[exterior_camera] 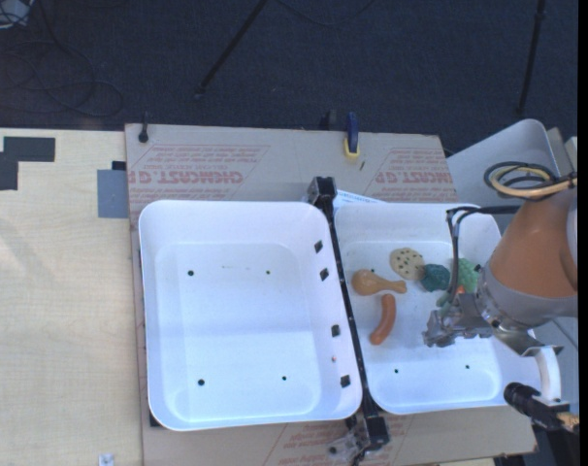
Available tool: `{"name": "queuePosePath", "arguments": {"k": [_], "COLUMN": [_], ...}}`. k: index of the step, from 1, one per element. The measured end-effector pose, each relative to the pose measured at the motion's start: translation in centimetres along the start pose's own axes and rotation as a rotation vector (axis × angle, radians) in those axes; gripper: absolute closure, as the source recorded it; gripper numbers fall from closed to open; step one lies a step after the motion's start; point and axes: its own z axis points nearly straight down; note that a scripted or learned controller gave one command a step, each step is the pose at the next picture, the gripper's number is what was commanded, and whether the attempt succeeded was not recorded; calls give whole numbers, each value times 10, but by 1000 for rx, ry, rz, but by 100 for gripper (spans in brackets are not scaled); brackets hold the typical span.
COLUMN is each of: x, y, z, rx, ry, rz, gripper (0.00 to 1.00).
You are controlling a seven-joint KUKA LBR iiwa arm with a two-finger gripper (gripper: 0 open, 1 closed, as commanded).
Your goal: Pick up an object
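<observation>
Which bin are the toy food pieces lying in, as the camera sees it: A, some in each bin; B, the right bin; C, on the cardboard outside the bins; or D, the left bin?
B: the orange sausage-shaped piece, the tan drumstick-shaped piece, the spotted cookie-like piece and the dark green piece all lie inside the right bin, near the claw.

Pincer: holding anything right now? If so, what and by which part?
Nothing visibly held. The pincer sits low in the right bin, apart from the sausage, drumstick, cookie and green toy.
</observation>
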Motion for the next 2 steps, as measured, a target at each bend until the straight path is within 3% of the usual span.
{"name": "queuePosePath", "arguments": {"k": [1,2], "x": [105,46], "y": [1,2], "z": [-26,-195], "rx": [-4,-22], "ry": [4,-2], "rz": [-16,-3], "gripper": [100,100]}}
